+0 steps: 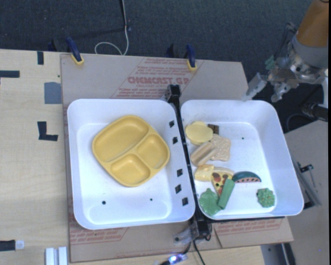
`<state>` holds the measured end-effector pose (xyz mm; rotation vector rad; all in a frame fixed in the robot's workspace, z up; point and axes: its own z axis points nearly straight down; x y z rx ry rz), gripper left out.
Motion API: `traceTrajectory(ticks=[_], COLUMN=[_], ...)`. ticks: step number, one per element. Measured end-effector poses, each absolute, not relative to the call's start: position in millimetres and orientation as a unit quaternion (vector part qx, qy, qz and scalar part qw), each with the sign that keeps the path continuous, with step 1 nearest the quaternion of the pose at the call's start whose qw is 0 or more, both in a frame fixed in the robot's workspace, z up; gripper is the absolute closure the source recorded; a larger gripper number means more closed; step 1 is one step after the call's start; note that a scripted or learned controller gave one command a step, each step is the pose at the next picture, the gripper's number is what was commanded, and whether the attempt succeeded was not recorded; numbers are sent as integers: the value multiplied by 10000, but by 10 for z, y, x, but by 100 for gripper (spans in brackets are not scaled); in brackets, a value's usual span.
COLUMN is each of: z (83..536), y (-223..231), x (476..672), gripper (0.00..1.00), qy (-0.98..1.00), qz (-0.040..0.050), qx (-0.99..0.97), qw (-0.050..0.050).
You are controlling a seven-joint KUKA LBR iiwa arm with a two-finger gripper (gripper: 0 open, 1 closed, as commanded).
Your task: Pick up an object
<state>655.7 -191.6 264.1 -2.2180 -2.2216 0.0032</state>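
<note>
The right bin (276,127) holds several toy foods. Among them are a round yellow piece (198,132), a tan cracker (221,147), a bread slice (202,154), a watermelon slice (246,176), a green stick (227,193), a leafy green piece (209,203) and a broccoli floret (265,197). My gripper (266,90) hangs above the bin's far right corner, outside the rim and well away from the food. Its two fingers are spread open with nothing between them.
A yellow divided plate (131,149) lies in the left bin (77,164). A black divider (178,148) runs between the two bins. Both sit on a cardboard sheet (149,76) clamped at the back edge. A cable (121,15) trails behind the bench.
</note>
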Motion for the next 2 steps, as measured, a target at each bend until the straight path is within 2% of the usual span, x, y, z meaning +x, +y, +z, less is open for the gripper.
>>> traceTrajectory(ticks=[1, 2], z=[1680, 967], y=[-1876, -1194], x=[5804, 5973], gripper=[0, 0], qy=[-7064, -7070], qz=[46, 10], qx=[-7078, -7072], qw=[79, 4])
